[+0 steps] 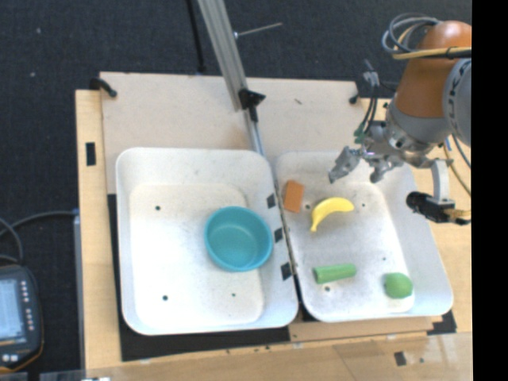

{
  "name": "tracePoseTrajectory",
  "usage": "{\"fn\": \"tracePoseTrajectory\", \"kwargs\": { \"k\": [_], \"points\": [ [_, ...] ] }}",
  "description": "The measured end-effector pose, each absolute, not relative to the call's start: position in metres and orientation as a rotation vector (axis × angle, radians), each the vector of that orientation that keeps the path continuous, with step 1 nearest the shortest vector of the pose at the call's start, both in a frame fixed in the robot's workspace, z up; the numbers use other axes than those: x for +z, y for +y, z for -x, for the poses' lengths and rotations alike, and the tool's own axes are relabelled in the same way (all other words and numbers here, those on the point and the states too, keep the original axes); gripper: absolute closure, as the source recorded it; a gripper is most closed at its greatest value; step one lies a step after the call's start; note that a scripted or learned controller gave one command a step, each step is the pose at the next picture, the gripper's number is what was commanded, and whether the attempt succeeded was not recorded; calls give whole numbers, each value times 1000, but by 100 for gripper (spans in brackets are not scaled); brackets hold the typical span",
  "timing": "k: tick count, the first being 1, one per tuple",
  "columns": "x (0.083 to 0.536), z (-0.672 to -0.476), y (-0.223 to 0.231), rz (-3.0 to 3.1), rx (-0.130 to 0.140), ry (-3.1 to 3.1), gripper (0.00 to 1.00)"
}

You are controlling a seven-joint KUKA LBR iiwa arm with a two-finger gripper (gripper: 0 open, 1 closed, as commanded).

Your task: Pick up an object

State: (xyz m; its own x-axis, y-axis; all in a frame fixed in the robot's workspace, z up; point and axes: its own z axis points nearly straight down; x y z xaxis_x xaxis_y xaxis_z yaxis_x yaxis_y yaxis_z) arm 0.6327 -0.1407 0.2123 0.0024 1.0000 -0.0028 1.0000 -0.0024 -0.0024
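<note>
Near the front of the right bin (429, 292): green ball (398, 285), green cylinder (334, 273). Further back, banana (330, 210) and orange block (294, 196). Beyond, pincer (361, 167) spread apart, clamped on nothing, hovering past the banana. Best to descend straight, straddle the banana's narrow width, then close.

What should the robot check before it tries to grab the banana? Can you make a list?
1. Tool open: ok, its fingers are spread.
2. Tool free of any object: ok, nothing sits between the fingers.
3. Banana reachable: ok, it lies in the right bin, just below the tool.
4. Room around the banana: ok, the orange block and green cylinder lie apart from it.
5. Tool lined up over the banana: not ok, it sits up and to the right.
6. Tool height above the bin: cannot tell.
</note>
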Motion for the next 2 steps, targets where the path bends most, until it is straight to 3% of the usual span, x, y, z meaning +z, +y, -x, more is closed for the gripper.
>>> {"fn": "tracePoseTrajectory", "kwargs": {
  "k": [1, 2],
  "points": [
    [166, -639, -137, -2220, -5, 2224, 0],
    [180, -641, -137, -2217, 3, 2218, 100]
  ]
}}
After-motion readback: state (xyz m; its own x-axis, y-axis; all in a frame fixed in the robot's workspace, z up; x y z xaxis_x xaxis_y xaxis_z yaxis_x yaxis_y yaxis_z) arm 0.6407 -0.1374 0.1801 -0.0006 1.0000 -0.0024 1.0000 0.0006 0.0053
